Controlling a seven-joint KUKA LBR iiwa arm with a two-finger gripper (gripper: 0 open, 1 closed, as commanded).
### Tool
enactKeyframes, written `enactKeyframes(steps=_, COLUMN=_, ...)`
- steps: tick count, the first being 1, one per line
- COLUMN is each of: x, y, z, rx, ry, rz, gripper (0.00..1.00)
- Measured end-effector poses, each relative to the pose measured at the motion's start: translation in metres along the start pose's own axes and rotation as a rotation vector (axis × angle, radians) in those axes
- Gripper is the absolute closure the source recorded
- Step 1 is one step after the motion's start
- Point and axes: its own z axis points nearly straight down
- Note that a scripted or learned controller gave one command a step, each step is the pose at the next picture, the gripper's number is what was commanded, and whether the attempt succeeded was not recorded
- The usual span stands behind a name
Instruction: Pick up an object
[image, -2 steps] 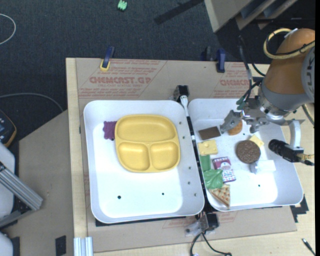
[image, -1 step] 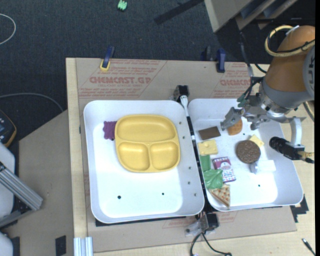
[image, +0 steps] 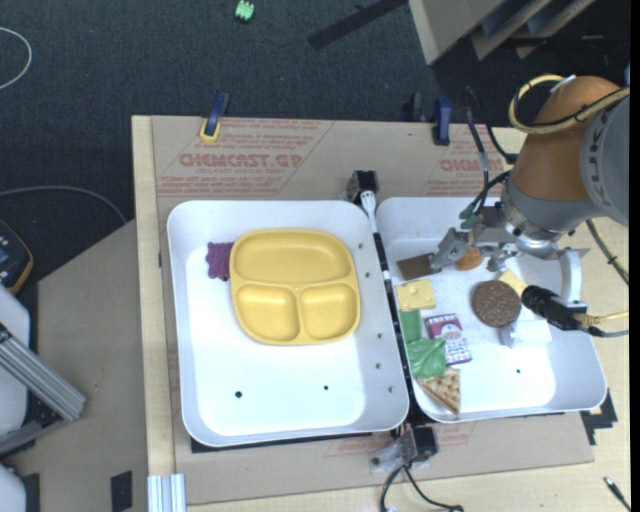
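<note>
Gripper (image: 468, 243) over right bin (image: 570, 390), beside brown block (image: 414, 266)

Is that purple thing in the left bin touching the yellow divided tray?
Touching, it seems. In the camera view, the purple thing sits tight against the left rim of the yellow divided tray, with no white bin floor visible between them.

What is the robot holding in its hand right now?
It cannot be told. The gripper hangs low over the right bin, next to a small orange thing, but no hold is visible.
</note>
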Motion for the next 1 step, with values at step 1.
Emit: enactKeyframes(steps=1, x=-0.0014, y=0.0008, z=0.0421, rx=0.0, ry=0.0, rz=0.0, gripper=0.0)
